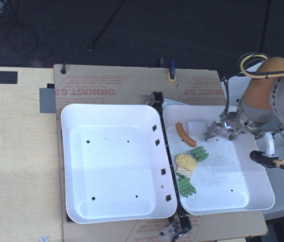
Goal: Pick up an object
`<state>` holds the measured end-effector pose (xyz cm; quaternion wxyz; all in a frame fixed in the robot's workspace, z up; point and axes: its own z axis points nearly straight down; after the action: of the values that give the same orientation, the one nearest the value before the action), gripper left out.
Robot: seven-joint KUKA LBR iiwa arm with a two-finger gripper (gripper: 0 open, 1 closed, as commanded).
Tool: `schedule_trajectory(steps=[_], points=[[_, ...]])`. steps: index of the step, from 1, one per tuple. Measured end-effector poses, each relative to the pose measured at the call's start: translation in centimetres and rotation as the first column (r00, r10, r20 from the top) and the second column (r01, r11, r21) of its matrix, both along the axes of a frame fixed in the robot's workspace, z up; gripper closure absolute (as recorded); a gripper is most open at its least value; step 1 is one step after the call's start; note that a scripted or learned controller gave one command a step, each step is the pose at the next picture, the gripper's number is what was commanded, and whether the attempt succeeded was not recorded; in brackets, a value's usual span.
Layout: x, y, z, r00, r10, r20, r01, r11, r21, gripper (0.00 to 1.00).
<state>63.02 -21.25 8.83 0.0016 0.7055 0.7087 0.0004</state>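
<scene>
Sausage (185,134): my likeliest pick; it lies loose on the floor of the right bin (242,195), near that bin's far-left part, slanting from upper left down to lower right.
Other candidates: a yellow corn cob (185,161) sits just below the sausage with a green leafy piece (200,154) touching its right side; a second green piece (185,186) lies nearer me, close against the bin's left wall.
Gripper (221,130): it hangs over the far part of the right bin, to the right of the sausage and apart from it. I see nothing between the fingers, and I cannot tell from this slant whether they are spread or closed.
Handling, sausage: I judge it a light toy, smooth and rounded, so it may roll or slip. I would take it across its narrow middle, fingers set crosswise to its length.
Handling, corn: bumpy and thicker, probably a surer grip, but the leaf crowding it could get caught.
Hard to make out: the fingertips blur into the white bin floor; a pale shape (196,126) just right of the sausage I cannot identify.
Left bin (68,160): I see no objects in it.
</scene>
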Motion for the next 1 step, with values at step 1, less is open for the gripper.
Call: schedule_trajectory(steps=[1], points=[[-9.06, 1.82, -0.12, 1.000, -0.005, -0.012, 0.005, 1.000, 0.006, 0.00]])
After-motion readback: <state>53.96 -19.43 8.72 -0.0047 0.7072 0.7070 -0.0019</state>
